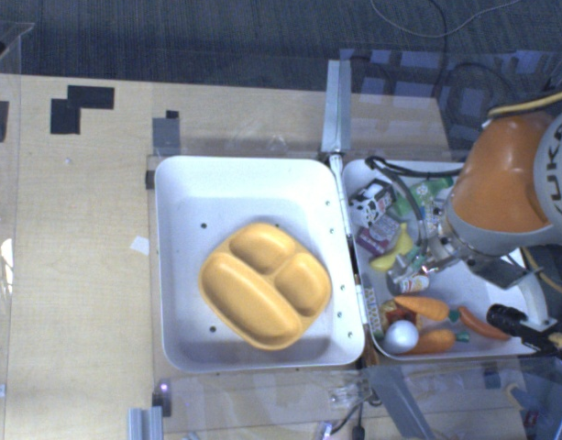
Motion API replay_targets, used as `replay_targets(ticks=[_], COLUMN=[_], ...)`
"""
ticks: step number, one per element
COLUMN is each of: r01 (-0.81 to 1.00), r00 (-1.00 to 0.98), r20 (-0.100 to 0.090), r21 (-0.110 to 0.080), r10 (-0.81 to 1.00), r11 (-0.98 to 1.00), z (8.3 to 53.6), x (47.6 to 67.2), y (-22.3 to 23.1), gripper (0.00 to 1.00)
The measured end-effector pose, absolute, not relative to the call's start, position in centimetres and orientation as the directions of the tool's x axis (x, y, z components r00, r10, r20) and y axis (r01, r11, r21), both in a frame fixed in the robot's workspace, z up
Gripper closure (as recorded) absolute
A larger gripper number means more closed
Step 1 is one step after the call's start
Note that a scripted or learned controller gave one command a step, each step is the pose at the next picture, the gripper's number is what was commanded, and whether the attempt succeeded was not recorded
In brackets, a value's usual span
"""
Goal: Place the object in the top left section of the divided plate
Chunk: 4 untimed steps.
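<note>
Now, the arm reaches over the right bin | jaws low among small toys, their state I cannot tell | yellow divided plate lies in the left bin | both bins on the counter.

A yellow divided plate with three sections sits tilted in the left bin. The arm reaches over the right bin, its gripper low among cluttered items: carrots, a white ball, a black-and-white toy.
</note>
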<state>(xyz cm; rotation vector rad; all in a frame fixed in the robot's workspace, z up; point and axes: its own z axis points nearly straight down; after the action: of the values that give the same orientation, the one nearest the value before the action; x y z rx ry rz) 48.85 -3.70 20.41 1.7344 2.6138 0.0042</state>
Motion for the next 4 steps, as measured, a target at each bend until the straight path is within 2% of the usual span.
replay_targets(ticks=[1, 2, 3, 4], r01=[0.988, 0.976, 0.894, 0.941], r00=[-0.152, -0.217, -0.449, -0.339], r20=[0.0, -0.001, 0.0, -0.002], r21=[0.004, 0.004, 0.003, 0.007], r10=[0.988, 0.976, 0.894, 0.941], r11=[0.152, 0.217, 0.449, 0.339], z=[21.0, 21.9, 18.5, 24.4], x=[48.8, 48.8, 48.7, 48.8], y=[3.6, 6.0, 9.2, 5.1], gripper=[1.0, 1.0, 1.0, 1.0])
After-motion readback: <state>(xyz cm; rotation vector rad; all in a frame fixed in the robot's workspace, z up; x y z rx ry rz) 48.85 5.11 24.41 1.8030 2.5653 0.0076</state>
